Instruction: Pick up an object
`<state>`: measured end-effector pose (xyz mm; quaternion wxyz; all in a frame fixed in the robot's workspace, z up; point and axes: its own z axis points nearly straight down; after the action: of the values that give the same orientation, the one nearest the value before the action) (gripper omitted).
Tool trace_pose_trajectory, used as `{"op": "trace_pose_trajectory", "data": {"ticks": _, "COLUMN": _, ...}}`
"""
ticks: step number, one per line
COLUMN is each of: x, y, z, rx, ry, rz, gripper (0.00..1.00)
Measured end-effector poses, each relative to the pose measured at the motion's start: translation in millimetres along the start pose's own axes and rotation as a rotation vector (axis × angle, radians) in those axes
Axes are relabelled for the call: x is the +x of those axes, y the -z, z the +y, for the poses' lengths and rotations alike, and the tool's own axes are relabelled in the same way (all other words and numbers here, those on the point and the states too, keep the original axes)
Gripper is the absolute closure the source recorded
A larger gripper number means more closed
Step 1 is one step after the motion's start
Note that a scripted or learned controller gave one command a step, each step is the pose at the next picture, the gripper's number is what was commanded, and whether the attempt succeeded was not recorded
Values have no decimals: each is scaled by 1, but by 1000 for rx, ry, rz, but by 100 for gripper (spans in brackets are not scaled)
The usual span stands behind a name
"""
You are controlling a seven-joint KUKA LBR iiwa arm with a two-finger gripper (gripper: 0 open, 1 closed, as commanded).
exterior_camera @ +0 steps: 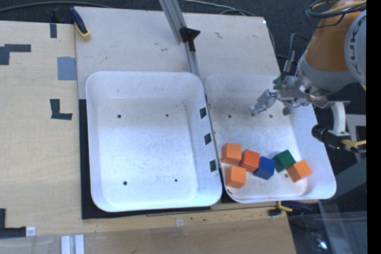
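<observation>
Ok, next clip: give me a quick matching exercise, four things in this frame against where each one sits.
Things:
1. green block
2. blue block
3. gripper
4. yellow-handled tool

Places:
A. on the bench near its far left corner, outside both bins
B. over the upper part of the right bin, apart from the blocks
C. in the right bin, between an orange block and the green one
D. in the right bin, between the blue block and the rightmost orange block

Pairs: 1-D, 2-C, 3-B, 4-A
</observation>
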<state>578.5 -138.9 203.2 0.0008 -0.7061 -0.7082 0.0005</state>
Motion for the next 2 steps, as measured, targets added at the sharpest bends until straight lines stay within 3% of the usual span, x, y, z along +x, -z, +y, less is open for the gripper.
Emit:
{"op": "trace_pose_trajectory", "data": {"ticks": 1, "x": 71, "y": -12, "z": -34, "rx": 4, "ry": 4, "rz": 3, "gripper": 0}}
{"op": "trace_pose_trajectory", "data": {"ticks": 2, "x": 98, "y": -12, "z": -69, "rx": 3, "ry": 0, "rz": 1, "gripper": 0}}
